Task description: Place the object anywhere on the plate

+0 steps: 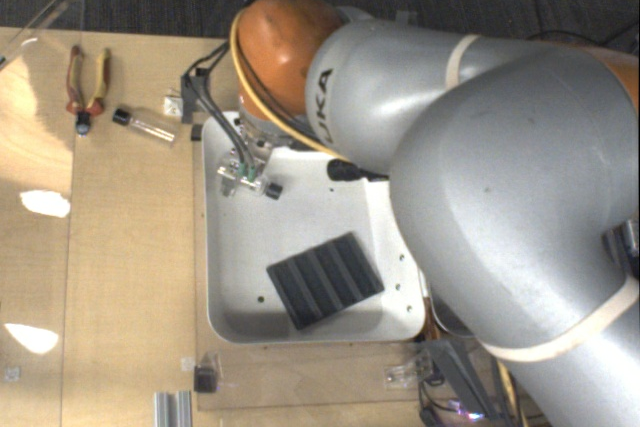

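One white bin (240, 285) is seen in the camera view, set on a wooden bench (130, 245). Much of the bin's 3 o'clock side is covered by the grey arm (480, 215), which enters from 3 o'clock. The orange band (285, 45) lies at 12 o'clock of the bin. The gripper (245, 173) is placed over the bin's 10 o'clock corner, close to the floor, with cables running up from it. Whether it is open or closed cannot be told, and nothing is clearly seen held in it. A black ribbed slab (325, 280) lies flat on the bin floor at about 5 o'clock from the bin's centre, turned at a slant and well apart from the gripper. Whether this slab is the object or the plate cannot be told. On the bench at 10 o'clock of the bin, red-handled pliers (88, 85) are noted, with a small clear tube (145, 123) just beside them at their 4 o'clock. A small black block (207, 378) sits on the bench at 7 o'clock, just outside the bin.
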Available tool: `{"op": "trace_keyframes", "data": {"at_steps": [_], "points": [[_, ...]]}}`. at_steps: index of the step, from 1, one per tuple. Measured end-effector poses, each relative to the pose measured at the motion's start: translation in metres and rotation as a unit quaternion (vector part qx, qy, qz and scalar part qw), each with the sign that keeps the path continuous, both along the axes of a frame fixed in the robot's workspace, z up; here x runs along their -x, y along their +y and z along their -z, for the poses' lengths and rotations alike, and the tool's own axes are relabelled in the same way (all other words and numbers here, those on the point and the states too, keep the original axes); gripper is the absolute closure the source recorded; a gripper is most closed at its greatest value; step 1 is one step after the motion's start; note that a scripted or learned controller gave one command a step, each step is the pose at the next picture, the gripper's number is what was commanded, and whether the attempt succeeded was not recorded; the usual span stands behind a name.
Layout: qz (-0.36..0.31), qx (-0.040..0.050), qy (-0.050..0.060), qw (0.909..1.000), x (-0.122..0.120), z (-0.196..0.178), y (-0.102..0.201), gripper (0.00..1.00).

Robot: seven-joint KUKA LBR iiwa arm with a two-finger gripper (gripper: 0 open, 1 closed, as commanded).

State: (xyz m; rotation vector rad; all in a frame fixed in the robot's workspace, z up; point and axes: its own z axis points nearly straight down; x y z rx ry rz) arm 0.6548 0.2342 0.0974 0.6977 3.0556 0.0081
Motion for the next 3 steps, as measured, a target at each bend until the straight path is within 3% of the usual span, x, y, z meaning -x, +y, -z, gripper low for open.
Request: {"op": "trace_keyframes", "data": {"at_steps": [1, 2, 3], "points": [[-0.242, 0.0012, -0.002, 0.9702, -0.004, -0.039, 0.002, 1.0], [-0.306, 0.0018, -0.003, 0.9521, -0.015, -0.139, 0.002, 1.0], [-0.305, 0.0004, -0.008, 0.9522, -0.016, -0.152, 0.003, 1.0]]}}
